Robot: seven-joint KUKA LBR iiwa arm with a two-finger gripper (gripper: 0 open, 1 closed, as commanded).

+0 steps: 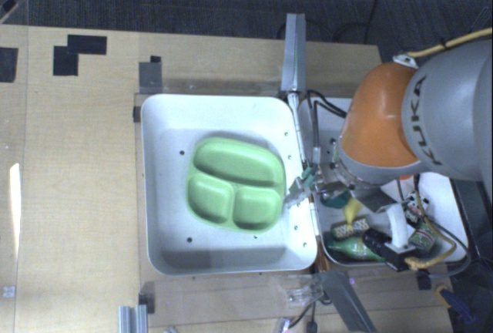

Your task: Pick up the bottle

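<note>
Evidently approach step: gripper (306, 185) low by divider between bins; whether open or holding anything, cannot tell. Green bottle (350, 248) lies in right bin (445, 193), front end, apart from gripper. Next move calls for shifting over bottle, then descent.

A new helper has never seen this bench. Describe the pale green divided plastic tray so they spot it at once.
Find the two shallow white bins on the bench and take the left bin, the one away from the grey and orange arm. Near its middle lies the pale green plastic tray. It is rounded, split into one long compartment and two smaller ones.
</note>
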